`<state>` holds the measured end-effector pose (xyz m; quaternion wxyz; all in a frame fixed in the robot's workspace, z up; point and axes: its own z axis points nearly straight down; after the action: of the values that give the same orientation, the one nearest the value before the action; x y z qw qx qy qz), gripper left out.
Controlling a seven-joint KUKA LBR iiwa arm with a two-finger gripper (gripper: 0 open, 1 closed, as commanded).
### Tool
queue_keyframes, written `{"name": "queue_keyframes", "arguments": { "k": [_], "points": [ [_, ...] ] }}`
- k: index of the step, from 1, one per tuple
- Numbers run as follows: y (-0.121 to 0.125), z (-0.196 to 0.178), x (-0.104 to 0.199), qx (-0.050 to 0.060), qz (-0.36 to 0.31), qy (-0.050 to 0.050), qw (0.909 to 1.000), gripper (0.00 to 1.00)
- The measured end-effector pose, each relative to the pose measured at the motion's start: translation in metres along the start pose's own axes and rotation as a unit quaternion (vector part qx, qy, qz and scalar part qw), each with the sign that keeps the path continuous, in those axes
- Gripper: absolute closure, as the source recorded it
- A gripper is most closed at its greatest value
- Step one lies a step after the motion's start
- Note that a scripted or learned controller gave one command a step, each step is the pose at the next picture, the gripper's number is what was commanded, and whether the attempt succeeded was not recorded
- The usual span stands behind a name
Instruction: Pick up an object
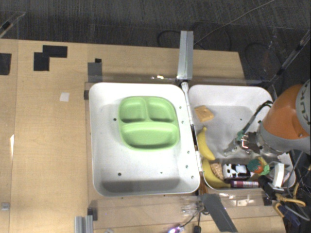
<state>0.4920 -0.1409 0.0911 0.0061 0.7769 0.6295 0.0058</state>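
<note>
- Banana [206,152]: lies in the right bin [228,97], hard against its left wall. Its long axis runs up and down the frame with a slight curve, the stem tip pointing to the top of the frame and the fat end curling toward the bin's lower left corner.
- Nearest the lower edge of the frame, along the right bin's bottom wall, a small clutter sits just right of the banana's lower end: a dark box [237,170], a dark red marker [241,183] lying left to right, and a green and orange toy [258,167].
- Gripper [245,142]: low over the middle right of the right bin, just above that clutter and right of the banana, apart from it. I cannot tell how its jaws stand.
- Cracker [204,113]: a tan piece higher in the same bin, just above the banana's tip.
- The upper middle of the right bin's floor is bare white.
- Left bin [102,144]: holds a green tray [148,122], centred toward its upper half, with bare floor below it.
</note>
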Motion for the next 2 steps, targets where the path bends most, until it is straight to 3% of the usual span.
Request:
{"name": "queue_keyframes", "arguments": {
  "k": [1, 2],
  "points": [
    [-0.005, -0.001, 0.031, -0.004, -0.182, -0.002, 0.9833, 0.0],
    [-0.003, -0.012, 0.034, -0.005, -0.184, 0.001, 0.9829, 1.0]
  ]
}}
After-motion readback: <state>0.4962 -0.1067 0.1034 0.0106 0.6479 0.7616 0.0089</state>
